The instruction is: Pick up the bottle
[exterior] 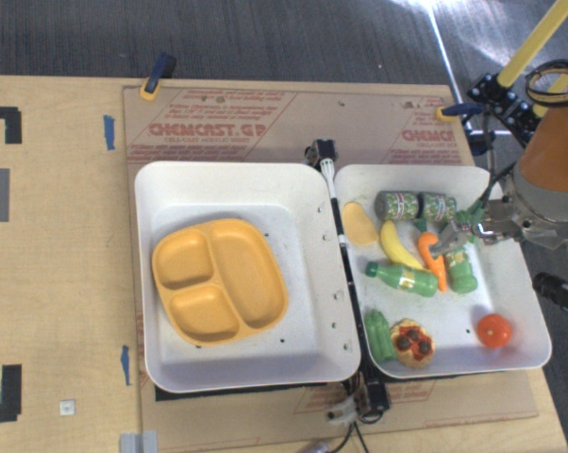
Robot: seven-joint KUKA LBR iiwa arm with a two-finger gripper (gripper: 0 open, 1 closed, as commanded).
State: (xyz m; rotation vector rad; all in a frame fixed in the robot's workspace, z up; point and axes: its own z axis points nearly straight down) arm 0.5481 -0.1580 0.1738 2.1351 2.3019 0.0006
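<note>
A green plastic bottle [403, 279] lies on its side in the middle of the right bin [529, 295], its neck pointing left. A second small green bottle [462, 274] lies just to its right, beside an orange carrot [429, 256]. A dark green labelled bottle or can [415, 206] lies along the bin's far side. My gripper [450, 239] hangs low over the carrot's upper end and the small green bottle, reaching in from the right. It sits up and to the right of the lying green bottle.
The right bin also holds a banana [397, 243], a pale yellow piece [359, 223], a red tomato [493, 330], a toy pizza slice [411, 341] and a green vegetable [376, 334]. A yellow divided plate [218, 279] lies in the left bin [152, 196].
</note>
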